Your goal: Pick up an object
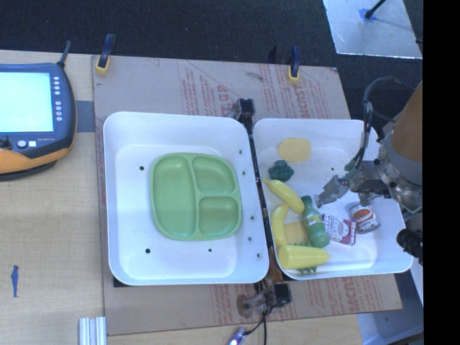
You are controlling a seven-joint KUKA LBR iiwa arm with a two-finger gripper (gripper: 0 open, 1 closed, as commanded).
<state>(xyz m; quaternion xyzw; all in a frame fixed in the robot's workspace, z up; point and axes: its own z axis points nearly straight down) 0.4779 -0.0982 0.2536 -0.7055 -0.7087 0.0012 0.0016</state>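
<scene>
White bins sat side by side on a cardboard sheet clamped to the bench. Left bin held one green divided tray, lying flat, centred. Right bin held the clutter, mostly along its left and front. Arm came in from the right, cut off at the frame edge, only orange band and grey wrist visible. Gripper hung over the right bin's middle, fingers slightly apart, nothing seen between them; tips were dark and hard to resolve.

Pendant at far left, cut off by the frame.

Items in the right bin: corn cob at the front, partly over a yellow block; two bananas, one angled, one upright and half hidden; green bottle just below the gripper; red-white packet beside it; small can, label unreadable; pale yellow disc near the back; dark green lump, shape unclear.
</scene>
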